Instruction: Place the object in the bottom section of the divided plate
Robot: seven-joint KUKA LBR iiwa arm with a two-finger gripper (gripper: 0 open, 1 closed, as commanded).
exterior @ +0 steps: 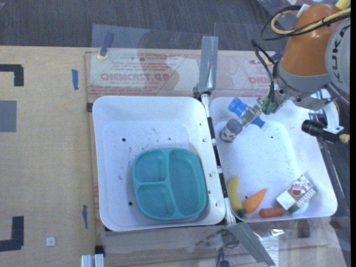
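The teal divided plate lies in the left bin, with two small sections on its left and one long section on its right. My gripper hangs over the upper left corner of the right bin, close to the divider. A small grey cylinder with a brownish base sits at its tip. A blue object lies partly hidden under the gripper. Whether anything is held is unclear.
Along the right bin's front edge lie a yellow banana, an orange carrot, a red-orange piece and a small printed carton. A metal bracket stands behind the bins.
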